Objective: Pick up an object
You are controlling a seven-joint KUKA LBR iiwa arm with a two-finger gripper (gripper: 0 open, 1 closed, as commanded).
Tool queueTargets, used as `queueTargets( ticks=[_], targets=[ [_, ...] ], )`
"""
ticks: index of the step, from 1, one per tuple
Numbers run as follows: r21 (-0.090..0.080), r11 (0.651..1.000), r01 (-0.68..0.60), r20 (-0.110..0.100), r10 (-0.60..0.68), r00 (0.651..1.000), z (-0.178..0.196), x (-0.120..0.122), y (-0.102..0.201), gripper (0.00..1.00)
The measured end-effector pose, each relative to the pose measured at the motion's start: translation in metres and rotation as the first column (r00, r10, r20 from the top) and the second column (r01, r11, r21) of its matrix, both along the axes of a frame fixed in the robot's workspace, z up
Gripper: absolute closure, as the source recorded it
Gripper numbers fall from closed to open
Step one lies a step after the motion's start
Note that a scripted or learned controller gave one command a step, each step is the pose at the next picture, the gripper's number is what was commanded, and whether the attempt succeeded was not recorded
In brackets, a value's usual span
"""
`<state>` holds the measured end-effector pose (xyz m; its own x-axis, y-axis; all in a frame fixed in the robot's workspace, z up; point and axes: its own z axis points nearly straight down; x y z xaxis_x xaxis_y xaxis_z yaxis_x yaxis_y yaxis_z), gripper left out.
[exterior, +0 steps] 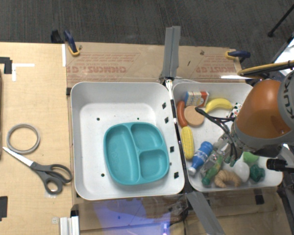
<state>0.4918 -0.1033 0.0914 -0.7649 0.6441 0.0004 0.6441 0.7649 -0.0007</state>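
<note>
The arm (264, 114) reaches in from the right and hangs low over the right bin (272, 182), with its gripper (221, 153) down among the clutter near the bin's front. The orange band and wrist hide much of the tool from above, so I cannot tell whether it is apart, together, or clamped on anything.

Nothing reads as lifted: each object in the right bin appears to lie on the bin floor. A blue bottle (200, 155) rests just left of the gripper, a green object (210, 169) lies right under it, and a tan ginger-like piece (226, 178) sits just in front. Beside these are a corn cob (187, 142), a banana (218, 105), a round tan disc (192, 116), a small can (196, 98) at the back, and green pieces (254, 166) by the right wall.

The left bin (88, 131) carries a teal divided plate (136, 153). On the bench to the left lie scissors (41, 170) and a tape roll (23, 138).

My judgement: the approach is done and the descent looks about complete; the grasp itself and the lift clear of the bin remain unconfirmed, with the green object or blue bottle the likeliest target
</note>
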Motion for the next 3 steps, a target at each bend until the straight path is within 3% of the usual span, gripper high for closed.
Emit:
queueTargets(
  ticks=[1, 2, 3],
  targets=[
    [-0.001, 0.992, 0.128, 0.002, -0.128, 0.992, 0.001, 0.072, 0.0, 0.0],
    [-0.001, 0.974, 0.228, 0.003, -0.228, 0.974, 0.001, 0.123, -0.01, 0.0],
    [-0.007, 0.882, 0.471, -0.017, -0.471, 0.882, 0.001, 0.153, -0.004, 0.0]
  ],
)
